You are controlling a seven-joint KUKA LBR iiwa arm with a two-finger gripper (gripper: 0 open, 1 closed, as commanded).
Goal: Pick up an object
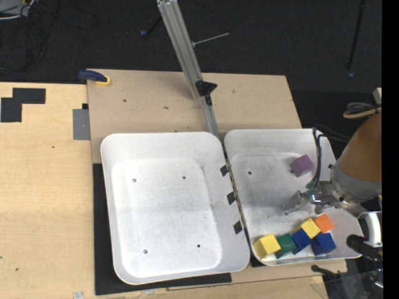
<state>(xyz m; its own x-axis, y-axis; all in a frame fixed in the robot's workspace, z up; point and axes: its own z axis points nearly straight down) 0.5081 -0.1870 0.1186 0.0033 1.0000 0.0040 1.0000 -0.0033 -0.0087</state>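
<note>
Camera view shows a small purple block alone in the right bin. Whether my fingers are apart or together, I cannot tell; my arm is cut off at the edge.

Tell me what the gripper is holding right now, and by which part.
Nothing shows between the gripper's fingers; it hangs over bare bin floor, apart from the purple block.

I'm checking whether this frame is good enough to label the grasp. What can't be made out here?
- Gripper: small and blurred in the camera view; open or shut is unclear.
- Arm: cut off by the view's right edge.
- Block cluster in the right bin: the blocks overlap, so the exact count is uncertain.
- Purple block: too small to judge its shape.
</note>
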